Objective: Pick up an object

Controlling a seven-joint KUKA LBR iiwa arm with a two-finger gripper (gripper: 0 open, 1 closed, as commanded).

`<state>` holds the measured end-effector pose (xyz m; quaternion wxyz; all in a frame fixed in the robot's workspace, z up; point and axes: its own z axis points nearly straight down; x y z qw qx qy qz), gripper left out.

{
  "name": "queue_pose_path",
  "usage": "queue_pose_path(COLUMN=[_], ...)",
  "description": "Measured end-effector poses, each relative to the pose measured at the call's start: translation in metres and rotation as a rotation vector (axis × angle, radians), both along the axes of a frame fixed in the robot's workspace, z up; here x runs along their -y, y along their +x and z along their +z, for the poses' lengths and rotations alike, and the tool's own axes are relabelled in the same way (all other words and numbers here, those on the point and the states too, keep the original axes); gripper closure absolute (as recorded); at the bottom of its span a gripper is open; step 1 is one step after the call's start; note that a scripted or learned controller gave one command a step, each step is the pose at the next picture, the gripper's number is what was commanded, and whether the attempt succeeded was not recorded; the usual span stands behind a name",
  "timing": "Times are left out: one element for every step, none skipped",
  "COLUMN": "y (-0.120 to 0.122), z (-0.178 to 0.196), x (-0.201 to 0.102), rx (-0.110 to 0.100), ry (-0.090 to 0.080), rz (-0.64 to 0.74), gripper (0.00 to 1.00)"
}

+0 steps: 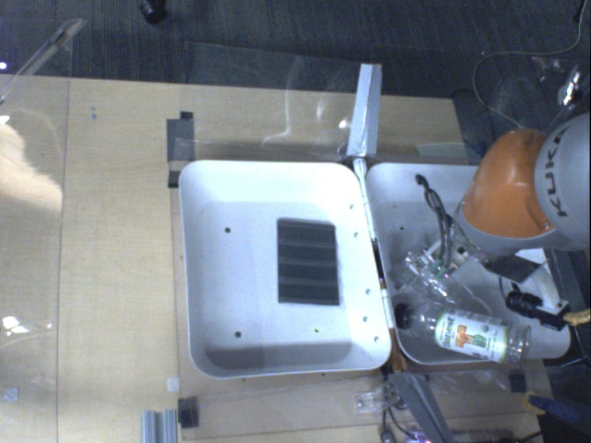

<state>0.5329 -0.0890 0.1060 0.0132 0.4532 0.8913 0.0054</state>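
Not yet lifted: clear plastic bottle [464, 332] with dark cap and green-and-orange label lying on its side along the near wall of the right bin [392, 212], cap end pointing toward the divider between the bins. Claw [427, 268] lowered into that same bin, just above and beside the bottle's neck; released or clenched, cannot tell, the metal parts too tangled and glinting to read. Nothing seen between the tips, so no grasp judged made; closing on the bottle and raising it both left to do. Counted: two white bins, one bottle, one dark ribbed rectangular pad [307, 261] lying flat in the middle of the left bin [211, 275], one arm [506, 197] reaching in across the bench [111, 247].
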Motion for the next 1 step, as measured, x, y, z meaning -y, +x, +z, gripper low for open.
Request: queue_pose_path(y=[0.0163], z=[0.0823], x=[-0.0374], rx=[-0.013], ry=[0.004], rz=[-0.043], gripper=[1.00])
